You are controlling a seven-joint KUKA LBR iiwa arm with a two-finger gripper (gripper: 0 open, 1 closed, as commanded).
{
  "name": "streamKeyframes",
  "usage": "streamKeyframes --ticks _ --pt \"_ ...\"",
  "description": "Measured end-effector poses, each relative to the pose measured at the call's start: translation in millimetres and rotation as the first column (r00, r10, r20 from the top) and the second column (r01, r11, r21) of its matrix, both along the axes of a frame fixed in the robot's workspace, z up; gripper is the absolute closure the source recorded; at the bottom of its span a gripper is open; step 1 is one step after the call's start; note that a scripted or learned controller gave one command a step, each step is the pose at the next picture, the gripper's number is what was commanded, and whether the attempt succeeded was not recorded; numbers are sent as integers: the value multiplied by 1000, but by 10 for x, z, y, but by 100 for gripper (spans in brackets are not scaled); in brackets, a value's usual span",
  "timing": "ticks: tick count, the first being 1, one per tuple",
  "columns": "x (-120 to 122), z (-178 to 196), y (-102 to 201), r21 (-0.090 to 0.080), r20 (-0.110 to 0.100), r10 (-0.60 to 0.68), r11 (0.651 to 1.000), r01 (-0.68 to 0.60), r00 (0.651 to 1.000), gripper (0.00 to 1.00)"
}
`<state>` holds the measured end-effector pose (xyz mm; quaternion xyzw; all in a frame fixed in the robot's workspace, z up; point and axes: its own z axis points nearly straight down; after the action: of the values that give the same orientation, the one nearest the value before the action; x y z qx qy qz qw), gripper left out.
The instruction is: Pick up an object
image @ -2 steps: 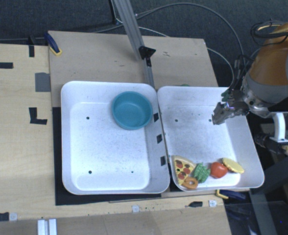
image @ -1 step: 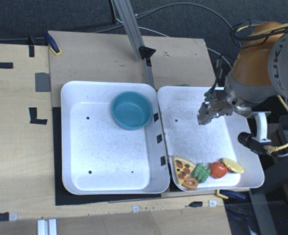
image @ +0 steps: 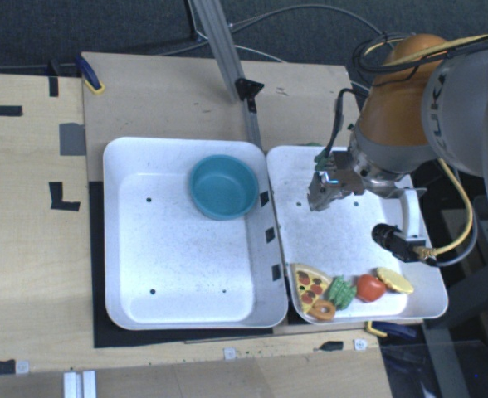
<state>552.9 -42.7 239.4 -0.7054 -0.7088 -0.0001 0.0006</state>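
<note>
Jaws (image: 320, 199) above right bin (image: 344, 239); toys (image: 341, 290) well apart.

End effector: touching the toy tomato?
Apart. The camera view shows the end effector over bare bin floor, well up the right bin from the toy tomato near its front edge.

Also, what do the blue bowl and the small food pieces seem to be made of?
The blue bowl looks like matte plastic: one even colour, soft sheen, thin rim. The pizza slice, green piece, tomato and yellow piece look like toy food, probably moulded plastic or rubber, given flat bright colours; too small to be sure.
</note>
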Motion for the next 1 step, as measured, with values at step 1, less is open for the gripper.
streamKeyframes --ticks 1 --pt "81 -61 595 0 -1 1 1000 -1 1000 100"
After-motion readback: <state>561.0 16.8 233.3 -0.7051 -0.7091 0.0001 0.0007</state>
